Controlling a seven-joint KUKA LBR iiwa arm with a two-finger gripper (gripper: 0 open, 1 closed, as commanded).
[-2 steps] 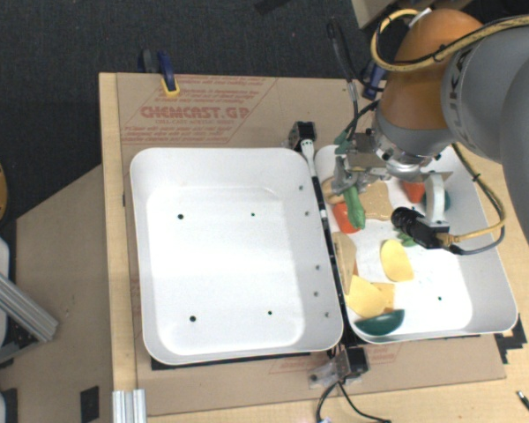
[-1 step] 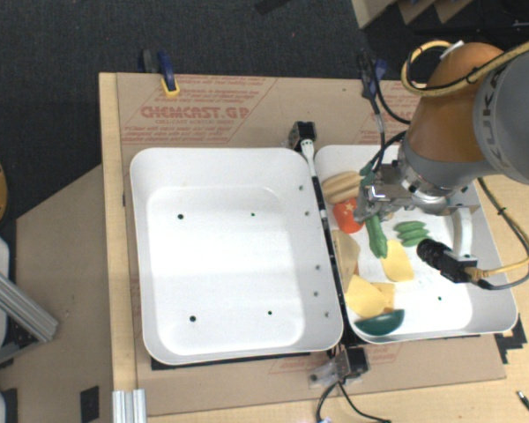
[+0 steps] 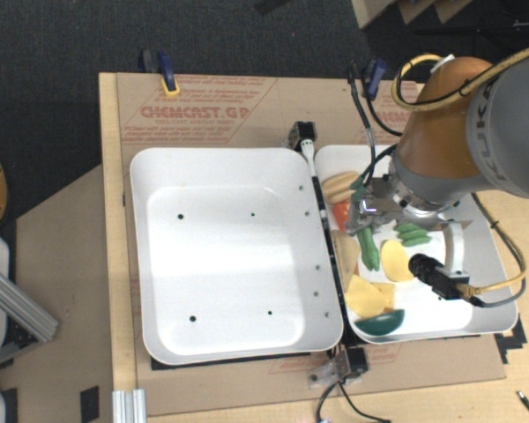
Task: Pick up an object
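Note:
My gripper (image 3: 368, 211) hangs low over the left part of the right bin (image 3: 476, 317), with the grey arm and its orange band covering the bin's back half. Right under and beside it lie a red piece (image 3: 341, 214) and a long green pod (image 3: 368, 247). A tan, bread-like piece (image 3: 339, 183) lies behind them. Toward the front sit a round yellow piece (image 3: 394, 260), a yellow wedge (image 3: 368, 296) and a dark green piece (image 3: 383, 322). Another small green piece (image 3: 414, 233) shows under the wrist.
The left bin (image 3: 229, 254) stands beside the right one, the two sharing a middle wall with black clips (image 3: 301, 134) at the back and front. Both rest on a brown cardboard sheet (image 3: 203, 104). Cables trail from the arm over the right bin's right side.

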